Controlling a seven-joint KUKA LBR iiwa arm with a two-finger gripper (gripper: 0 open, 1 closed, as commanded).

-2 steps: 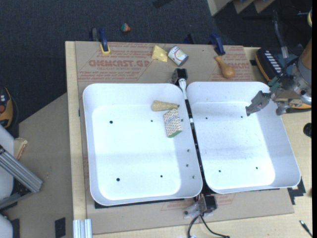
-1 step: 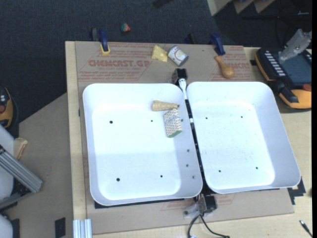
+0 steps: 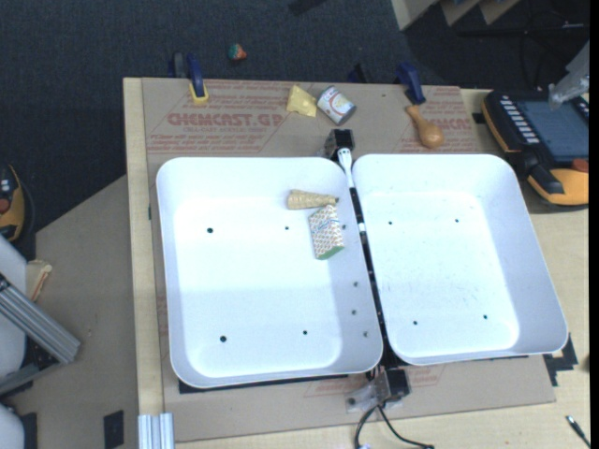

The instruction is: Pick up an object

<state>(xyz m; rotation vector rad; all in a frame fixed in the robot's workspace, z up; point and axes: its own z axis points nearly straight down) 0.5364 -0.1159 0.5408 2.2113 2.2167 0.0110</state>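
Two bins sat side by side: left bin [image 3: 187, 279], right bin [image 3: 524, 251]. In the left bin's far right part lay a cone [image 3: 310, 199], with a packet [image 3: 325, 231] just nearer.

Slanted overhead view of both bins [image 3: 178, 251]

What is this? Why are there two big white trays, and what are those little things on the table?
A camera up high is looking down on a robot's work bench. The robot is meant to practise picking things up here. The left bin has two small things near its top right corner: a tan cone-shaped piece and, just below it, a small patterned packet. The right bin sits right beside it. Behind the bins, on the brown board, lie a yellow wedge, a little box-like piece, and a wooden-looking piece with a round end. Blue clamps hold the board down.
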